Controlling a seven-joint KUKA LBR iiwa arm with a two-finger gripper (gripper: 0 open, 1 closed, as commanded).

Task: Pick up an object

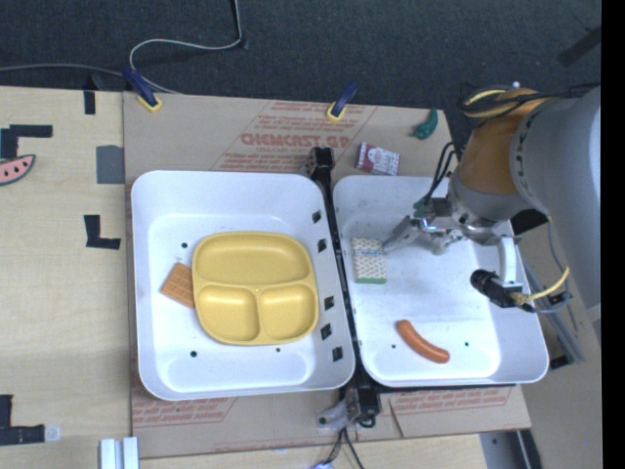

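So the arm's reaching in over the right bin (508, 360) rn, gripper (391, 240) low near that bin's left side, fingers (400, 233) pointing toward the little checkered green/white pad (369, 260). The tips look drawn close together, more a narrow point than a spread claw, and nothing's between them afaict, so it's not holding anything. Tip sits just beside the pad's upper right corner, can't tell if it's actually touching.

Other pickable stuff: orange sausage-looking thing (422, 341) lower in the same bin, well apart from the gripper. Left bin (156, 262) has the yellow divided plate (256, 287) w/ a tan cracker-ish square (179, 283) poking out from under its left edge.

What could go wrong imo:
- pad looks flat and thin, lying flush on the bin floor, so the fingers prob skate over it or just nudge it instead of getting under an edge
- it's close to the bin's left wall, so a push could shove it against the wall or wedge it there
- if the fingers are as closed as they look, coming down like that just presses on the pad, no grab
- coming in at a slant = one finger lands first and flips or slides it

Sausage seems the easier target tbh, rounder and out in the open
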